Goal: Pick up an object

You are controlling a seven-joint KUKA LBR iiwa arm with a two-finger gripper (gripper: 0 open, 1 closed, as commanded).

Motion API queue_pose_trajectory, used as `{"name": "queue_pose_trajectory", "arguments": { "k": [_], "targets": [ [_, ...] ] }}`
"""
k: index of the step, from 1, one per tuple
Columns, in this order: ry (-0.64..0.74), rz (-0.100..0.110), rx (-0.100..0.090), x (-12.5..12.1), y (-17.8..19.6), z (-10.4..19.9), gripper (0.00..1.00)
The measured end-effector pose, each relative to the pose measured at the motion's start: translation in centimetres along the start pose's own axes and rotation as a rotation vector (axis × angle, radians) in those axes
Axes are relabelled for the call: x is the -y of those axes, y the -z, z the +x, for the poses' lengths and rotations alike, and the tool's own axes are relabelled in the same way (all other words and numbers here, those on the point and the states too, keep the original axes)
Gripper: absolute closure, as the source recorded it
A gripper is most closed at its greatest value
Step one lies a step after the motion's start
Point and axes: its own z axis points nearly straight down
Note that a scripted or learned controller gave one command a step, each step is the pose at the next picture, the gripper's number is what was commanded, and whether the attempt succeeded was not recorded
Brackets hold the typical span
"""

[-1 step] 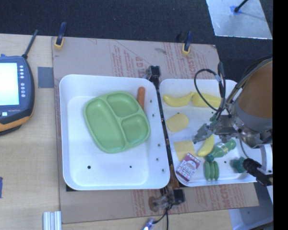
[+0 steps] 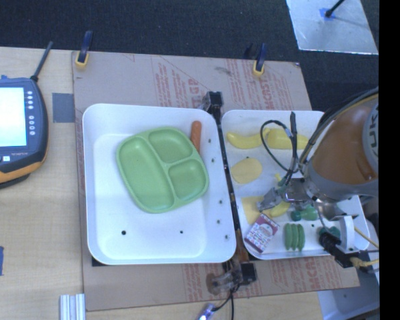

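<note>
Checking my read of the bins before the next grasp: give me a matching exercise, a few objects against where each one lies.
Things:
1. green divided plate
2. orange hot dog
3. yellow banana
4. green ridged piece

Places:
A. right bin, far edge
B. left bin, middle
C. right bin, near edge
D. left bin, beside the plate's far right corner

Pairs: 1-B, 2-D, 3-A, 4-C

Two bins sit side by side. In the left bin (image 2: 107, 245) a tray (image 2: 161, 169) lies at centre, a carrot (image 2: 196, 136) at its 1 o'clock. The right bin (image 2: 243, 122) holds a banana (image 2: 243, 140) at 11 o'clock, a packet (image 2: 261, 233) at 7.
</note>
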Motion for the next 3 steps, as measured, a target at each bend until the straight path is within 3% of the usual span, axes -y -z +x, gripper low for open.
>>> {"name": "queue_pose_trajectory", "arguments": {
  "k": [1,2,3],
  "targets": [
    [0.004,0.001,0.002,0.0,1.0,-0.1,1.00],
    [-0.001,-0.003,-0.001,-11.7,10.2,7.1,1.00],
    [0.001,0.001,0.001,-6.9,10.1,12.0,1.00]
  ]
}}
